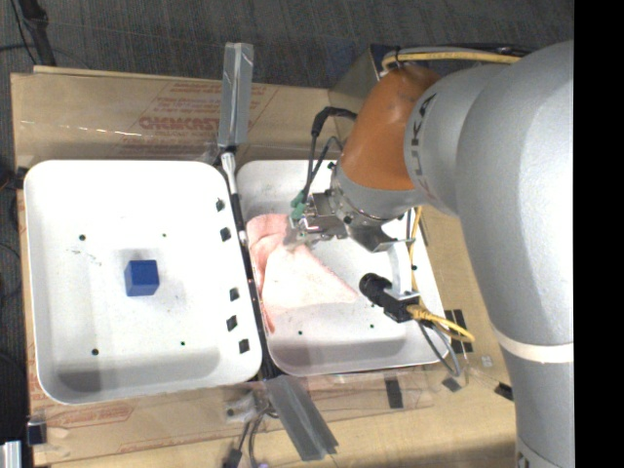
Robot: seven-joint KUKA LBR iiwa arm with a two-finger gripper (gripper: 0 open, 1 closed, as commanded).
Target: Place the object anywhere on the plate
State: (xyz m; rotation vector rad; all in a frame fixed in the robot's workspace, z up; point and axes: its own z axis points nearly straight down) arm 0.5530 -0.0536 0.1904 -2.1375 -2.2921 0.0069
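Pincer (310, 220) over 1 pink plate (292, 281), rt bin (341, 359); 1 blue cube (142, 277), lft bin (58, 261).

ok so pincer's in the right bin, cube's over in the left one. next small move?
Probably lift and carry the pincer left across the divider toward the blue cube. The cube sits alone in the left bin, apart from the pink plate in the right bin, where the pincer hangs low over the plate.
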